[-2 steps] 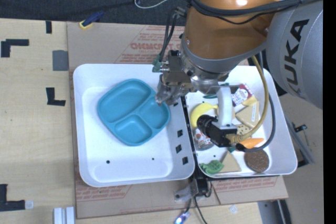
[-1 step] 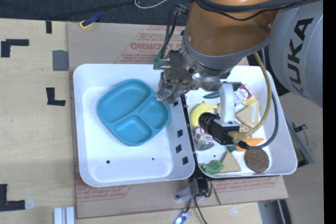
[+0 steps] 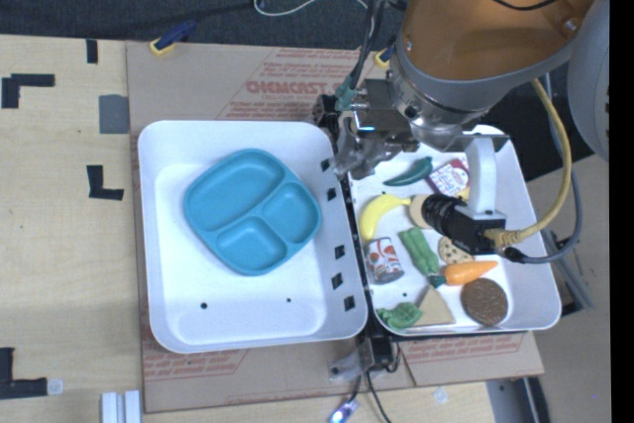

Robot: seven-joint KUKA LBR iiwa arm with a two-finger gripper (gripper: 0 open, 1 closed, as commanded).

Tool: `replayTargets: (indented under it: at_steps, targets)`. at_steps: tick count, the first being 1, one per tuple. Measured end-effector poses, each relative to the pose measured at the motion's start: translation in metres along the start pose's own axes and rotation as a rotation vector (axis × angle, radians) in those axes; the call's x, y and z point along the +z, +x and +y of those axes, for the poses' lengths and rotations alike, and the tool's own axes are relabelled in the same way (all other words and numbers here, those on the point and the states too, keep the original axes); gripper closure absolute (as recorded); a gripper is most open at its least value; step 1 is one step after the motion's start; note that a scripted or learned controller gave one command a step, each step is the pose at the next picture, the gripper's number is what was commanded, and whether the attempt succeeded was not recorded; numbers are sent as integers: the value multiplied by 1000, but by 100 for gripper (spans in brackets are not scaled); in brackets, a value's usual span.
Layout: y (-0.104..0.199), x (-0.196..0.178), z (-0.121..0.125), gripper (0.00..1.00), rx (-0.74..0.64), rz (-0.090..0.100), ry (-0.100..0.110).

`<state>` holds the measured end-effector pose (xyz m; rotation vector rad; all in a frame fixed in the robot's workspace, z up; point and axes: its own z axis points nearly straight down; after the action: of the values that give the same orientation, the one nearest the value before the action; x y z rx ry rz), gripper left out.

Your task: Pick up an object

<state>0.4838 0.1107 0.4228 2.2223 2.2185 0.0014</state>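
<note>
From here I see the arm [image 3: 495,5] filling the upper right, its orange band over the far end of the right bin [image 3: 540,312]. The left bin [image 3: 168,312] holds a blue plate [image 3: 253,210]. The jaws [image 3: 359,154] hang at the wall between the bins, near the right bin's far left corner; whether they are apart or together I cannot tell, since the wrist hardware blurs into them, and I see nothing between them. The pickable things lie toward me and to the right of the jaws: a banana [image 3: 381,211] closest, its long axis slanting toward the jaws, then a green pepper [image 3: 408,174], carrot [image 3: 471,270] and brown disc [image 3: 485,301]. The wrist hides the bin's far end.
</note>
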Motion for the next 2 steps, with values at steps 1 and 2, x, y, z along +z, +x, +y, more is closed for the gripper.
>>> replayTargets:
  at_steps: [1, 2]
  targets:
    - [-69, 51, -1, 100, 5, -2, 8]
    - [-34, 7, 0, 100, -6, 1, 0]
